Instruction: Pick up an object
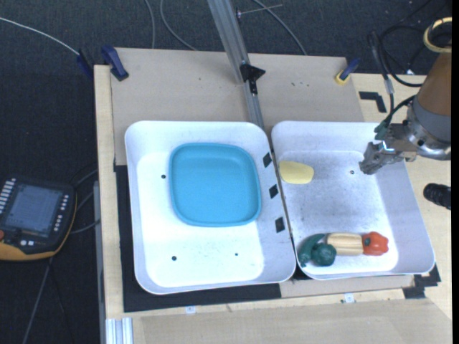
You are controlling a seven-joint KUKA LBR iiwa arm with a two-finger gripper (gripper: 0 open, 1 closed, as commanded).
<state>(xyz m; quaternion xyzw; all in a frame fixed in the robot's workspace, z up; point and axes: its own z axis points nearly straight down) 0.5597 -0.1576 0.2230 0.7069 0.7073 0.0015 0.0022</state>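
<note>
at the frame's right, the grey jaws [373,162] are hovering over the right white bin [401,192], their state impossible to tell; next they must be descending onto the pale yellow rounded object [296,172] at mid-frame.

The hand [373,161] hangs over the right bin [401,199], near its far right side. Left of the hand lies a lemon-shaped piece [296,172]; nearer the front lie three toy foods [343,246] in a row. Well left, a square plate [214,184] sits in the left bin [147,192].
</note>
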